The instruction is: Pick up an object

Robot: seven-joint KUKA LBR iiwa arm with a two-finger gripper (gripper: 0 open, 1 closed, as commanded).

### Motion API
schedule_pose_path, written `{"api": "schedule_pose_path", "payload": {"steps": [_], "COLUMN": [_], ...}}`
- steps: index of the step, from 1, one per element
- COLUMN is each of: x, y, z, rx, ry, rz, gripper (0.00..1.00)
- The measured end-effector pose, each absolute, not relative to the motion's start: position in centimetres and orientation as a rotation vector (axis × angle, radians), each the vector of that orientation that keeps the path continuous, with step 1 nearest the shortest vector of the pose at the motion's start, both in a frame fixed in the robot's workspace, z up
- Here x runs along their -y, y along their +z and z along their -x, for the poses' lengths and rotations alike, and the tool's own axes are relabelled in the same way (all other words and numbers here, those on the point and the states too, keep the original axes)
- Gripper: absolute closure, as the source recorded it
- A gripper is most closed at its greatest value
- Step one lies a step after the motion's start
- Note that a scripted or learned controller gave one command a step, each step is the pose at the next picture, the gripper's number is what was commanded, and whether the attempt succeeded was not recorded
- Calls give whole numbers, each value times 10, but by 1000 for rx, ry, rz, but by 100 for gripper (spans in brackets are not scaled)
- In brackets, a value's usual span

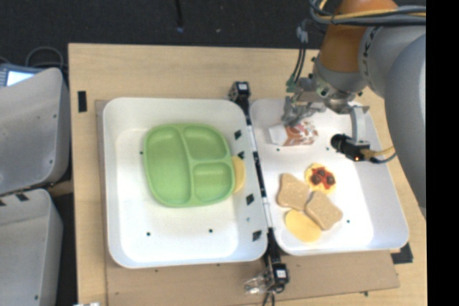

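My gripper (296, 117) hangs low over the far left part of the right bin (373, 226). Just below it lies a small red-and-white streaked food piece (300, 134), with a white scrap (277, 134) beside it; the view does not show whether the gripper touches either. Nearer the front of that bin are two tan bread slices (292, 191) (324, 211), a pale yellow disc (302, 226) partly under them, and a small yellow round with red and dark topping (320, 176).
In the left bin (122, 226) a green divided plate (189, 165) lies flat, and a yellow piece (239, 172) pokes out from under its right edge. The grey arm with its orange band (351, 32) comes in from the upper right.
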State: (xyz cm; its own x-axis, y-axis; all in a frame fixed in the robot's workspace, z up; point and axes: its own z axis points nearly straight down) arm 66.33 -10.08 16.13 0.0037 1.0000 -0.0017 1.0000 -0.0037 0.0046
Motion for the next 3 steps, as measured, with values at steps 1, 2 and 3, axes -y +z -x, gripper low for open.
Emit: {"api": "schedule_pose_path", "payload": {"steps": [1, 2, 3], "x": [100, 101, 52], "y": [216, 271, 277], "z": [-675, -676, -648], "rx": [-2220, -2221, -2227], "ry": [7, 7, 1], "rz": [-2214, -2212, -2215], "gripper": [100, 100, 100]}}
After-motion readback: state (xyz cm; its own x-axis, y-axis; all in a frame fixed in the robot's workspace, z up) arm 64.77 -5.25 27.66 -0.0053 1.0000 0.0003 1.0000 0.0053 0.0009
